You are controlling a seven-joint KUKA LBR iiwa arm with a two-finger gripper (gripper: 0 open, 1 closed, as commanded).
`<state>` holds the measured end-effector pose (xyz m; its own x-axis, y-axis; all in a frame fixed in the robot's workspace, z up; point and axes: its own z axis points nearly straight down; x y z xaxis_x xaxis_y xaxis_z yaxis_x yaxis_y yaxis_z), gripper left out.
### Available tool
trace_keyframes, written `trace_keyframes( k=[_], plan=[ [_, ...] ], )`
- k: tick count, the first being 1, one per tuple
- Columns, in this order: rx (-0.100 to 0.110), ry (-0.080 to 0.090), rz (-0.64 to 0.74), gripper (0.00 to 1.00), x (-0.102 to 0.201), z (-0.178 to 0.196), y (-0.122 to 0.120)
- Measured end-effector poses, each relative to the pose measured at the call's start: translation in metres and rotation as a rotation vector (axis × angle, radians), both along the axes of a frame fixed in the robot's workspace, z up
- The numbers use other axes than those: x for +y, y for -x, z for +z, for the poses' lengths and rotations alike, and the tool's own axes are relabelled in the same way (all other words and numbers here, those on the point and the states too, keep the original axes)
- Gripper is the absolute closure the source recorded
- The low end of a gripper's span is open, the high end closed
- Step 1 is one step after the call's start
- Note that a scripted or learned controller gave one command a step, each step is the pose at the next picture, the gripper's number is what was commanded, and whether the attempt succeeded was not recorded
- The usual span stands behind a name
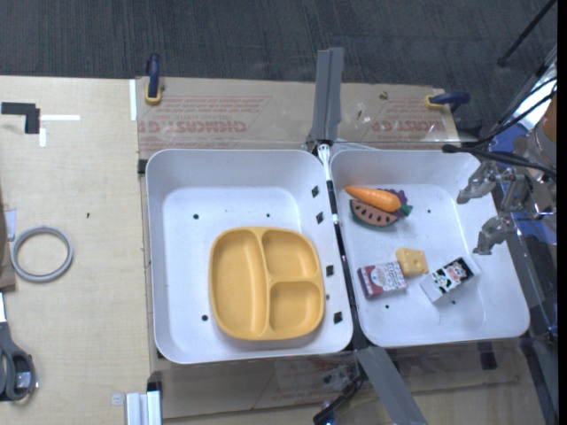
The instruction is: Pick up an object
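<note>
spanning most of the view, the bench (pixel 71 343) carries two shallow white bins side by side. taking the right bin (pixel 496 326) as the landmark: the left bin (pixel 177 193) touches its left wall and holds a yellow divided plate (pixel 266 283). at the landmark's right rim the end effector (pixel 487 211) hangs above the bin's right edge with two metal fingers (pixel 476 186) spread apart and nothing between them. inside the landmark, near its back left, a watermelon slice toy (pixel 376 215) lies with a carrot toy (pixel 372 197) resting on it. toward the front, a red carton (pixel 382 280) lies flat, a black and white milk carton (pixel 449 278) lies to its right, and a small cheese wedge (pixel 411 260) sits between them, touching the red carton's corner. far left of the landmark, a grey tape ring (pixel 39 253) rests on the bench.
</note>
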<state>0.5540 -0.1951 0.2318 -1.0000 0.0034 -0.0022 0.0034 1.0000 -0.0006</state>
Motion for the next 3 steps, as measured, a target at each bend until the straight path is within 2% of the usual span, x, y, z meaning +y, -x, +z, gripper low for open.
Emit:
trace_keyframes(
  k=[1,2,3],
  plan=[
    [-0.002,0.000,-0.488,0.00,0.006,-0.139,-0.055],
    [-0.002,0.000,-0.680,0.00,0.050,-0.139,-0.092],
    [-0.002,0.000,-0.681,0.00,0.049,-0.139,-0.092]
  ],
)
